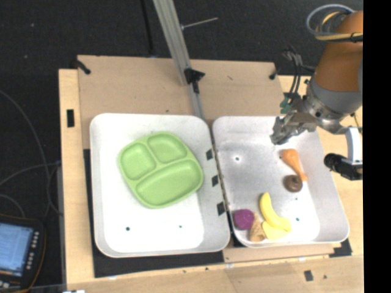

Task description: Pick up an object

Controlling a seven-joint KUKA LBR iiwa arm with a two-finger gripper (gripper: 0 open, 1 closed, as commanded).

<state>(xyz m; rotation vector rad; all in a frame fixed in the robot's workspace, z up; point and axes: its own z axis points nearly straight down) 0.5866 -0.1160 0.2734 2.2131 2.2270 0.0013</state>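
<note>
Nearest the camera, at the right bin's (330, 224) front edge: curved yellow banana (272, 214), purple round piece (244, 218) & a tan bit (256, 231), all touching. Further back, near the bin's right side, a tapered orange carrot (292, 161) w/ a dark brown knob (294, 184) at its tip. Gripper (282, 130) hangs over the bin's back edge, apart from the carrot; can't tell its state. Left bin (110, 224) carries a green, smooth 3-compartment plate (161, 170).
</note>
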